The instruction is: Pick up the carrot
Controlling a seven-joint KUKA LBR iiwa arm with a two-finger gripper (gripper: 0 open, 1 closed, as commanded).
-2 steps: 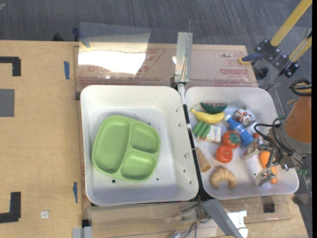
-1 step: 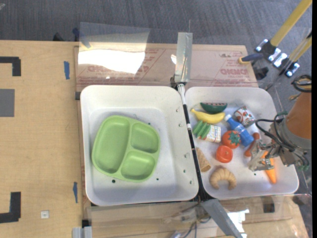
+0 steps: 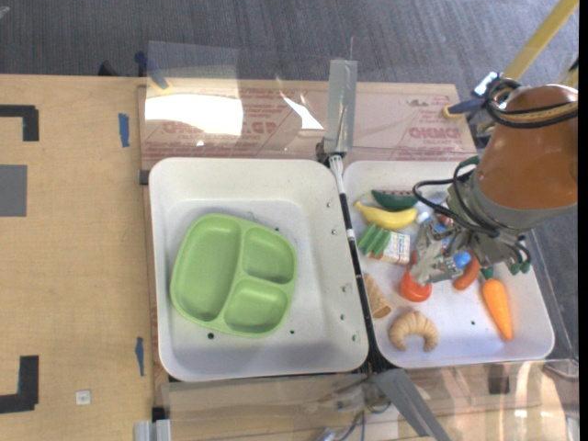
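Observation:
The orange carrot (image 3: 497,307) lies in the right bin (image 3: 533,338), near its right wall, with its green top pointing toward the back. My gripper (image 3: 439,259) hangs over the middle of that bin, under the orange band of the arm. It is to the left of the carrot and a little behind it, apart from it. Directly below and left of the gripper sits a red tomato-like piece (image 3: 414,288). A small orange-red piece (image 3: 466,275) lies between the gripper and the carrot.
The right bin also holds a croissant (image 3: 415,329), a banana (image 3: 387,215), a watermelon slice (image 3: 392,196), a green vegetable (image 3: 372,239), a small box (image 3: 397,246) and a bread piece (image 3: 377,298). A green divided plate (image 3: 234,273) sits in the left bin (image 3: 175,191).

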